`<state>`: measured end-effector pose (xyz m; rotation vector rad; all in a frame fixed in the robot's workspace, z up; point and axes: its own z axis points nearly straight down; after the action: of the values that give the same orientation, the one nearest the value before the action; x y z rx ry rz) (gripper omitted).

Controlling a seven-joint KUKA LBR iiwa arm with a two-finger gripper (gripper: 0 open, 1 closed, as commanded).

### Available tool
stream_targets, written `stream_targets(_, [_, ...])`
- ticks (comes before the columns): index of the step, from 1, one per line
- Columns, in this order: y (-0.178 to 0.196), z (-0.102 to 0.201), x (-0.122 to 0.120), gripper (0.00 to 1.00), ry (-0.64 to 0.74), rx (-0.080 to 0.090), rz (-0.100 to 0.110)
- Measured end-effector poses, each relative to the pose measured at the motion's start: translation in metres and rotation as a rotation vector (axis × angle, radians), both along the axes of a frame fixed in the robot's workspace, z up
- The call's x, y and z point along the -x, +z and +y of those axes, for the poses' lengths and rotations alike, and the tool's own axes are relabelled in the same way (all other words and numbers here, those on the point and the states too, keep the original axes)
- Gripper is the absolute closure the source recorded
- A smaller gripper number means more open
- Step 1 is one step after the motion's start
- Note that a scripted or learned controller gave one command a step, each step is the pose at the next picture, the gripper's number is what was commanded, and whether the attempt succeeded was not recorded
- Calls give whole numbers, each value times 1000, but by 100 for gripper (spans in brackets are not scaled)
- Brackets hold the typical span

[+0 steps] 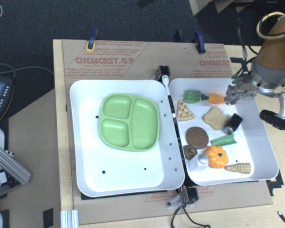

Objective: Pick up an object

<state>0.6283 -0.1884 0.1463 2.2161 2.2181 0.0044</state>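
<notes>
The right bin (pixel 263 137) holds several toy foods: a pizza slice (pixel 184 109), a carrot (pixel 216 98) with a green top (pixel 192 96), a bread piece (pixel 214 118), a black block (pixel 233 122), a brown cookie (pixel 197 137), a green pod (pixel 223 140), an orange pumpkin (pixel 216 156) and a waffle cone (pixel 238 168). My gripper (pixel 232 97) hangs low at the bin's far right, just right of the carrot's tip and above the black block. I see nothing held in it.
The left bin (pixel 85 141) carries a green divided plate (pixel 130 121). A raised rim (pixel 172 122) separates the two bins. Clamps (pixel 90 42) sit on the cardboard's far edge. A small brown piece (pixel 190 151) lies by the cookie.
</notes>
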Motion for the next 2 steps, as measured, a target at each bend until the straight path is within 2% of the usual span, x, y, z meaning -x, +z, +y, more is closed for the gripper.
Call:
stream_targets(1, [63,-5,-6,100,0,1,-2])
stream_targets(2, [80,-5,-6,100,0,0,1])
